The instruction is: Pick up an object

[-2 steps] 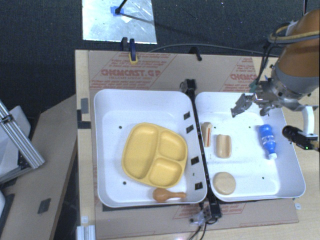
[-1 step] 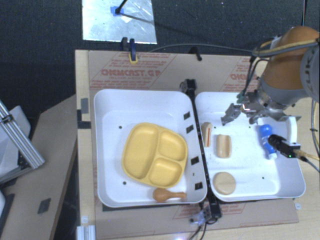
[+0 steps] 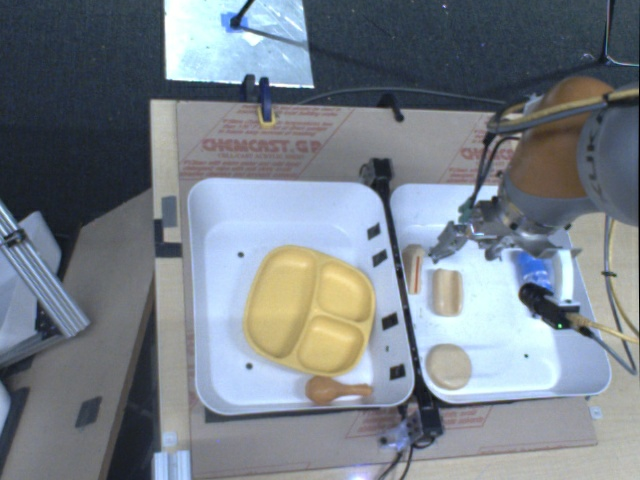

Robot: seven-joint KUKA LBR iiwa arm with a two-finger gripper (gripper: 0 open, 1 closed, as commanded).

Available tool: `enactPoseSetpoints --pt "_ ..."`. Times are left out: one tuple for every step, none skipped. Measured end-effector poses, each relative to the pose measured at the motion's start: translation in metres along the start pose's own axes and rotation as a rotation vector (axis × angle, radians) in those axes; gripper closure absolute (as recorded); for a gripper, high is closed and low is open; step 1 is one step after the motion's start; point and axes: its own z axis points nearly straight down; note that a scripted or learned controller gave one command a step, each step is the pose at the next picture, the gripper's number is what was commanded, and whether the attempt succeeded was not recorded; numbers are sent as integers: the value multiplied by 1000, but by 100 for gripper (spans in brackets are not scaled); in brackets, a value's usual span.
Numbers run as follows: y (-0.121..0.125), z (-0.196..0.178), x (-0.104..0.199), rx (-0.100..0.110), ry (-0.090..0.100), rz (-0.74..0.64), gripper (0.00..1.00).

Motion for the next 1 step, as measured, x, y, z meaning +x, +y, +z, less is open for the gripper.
enactPoseSetpoints --pt "-1 56 -2 0 -1 0 0"
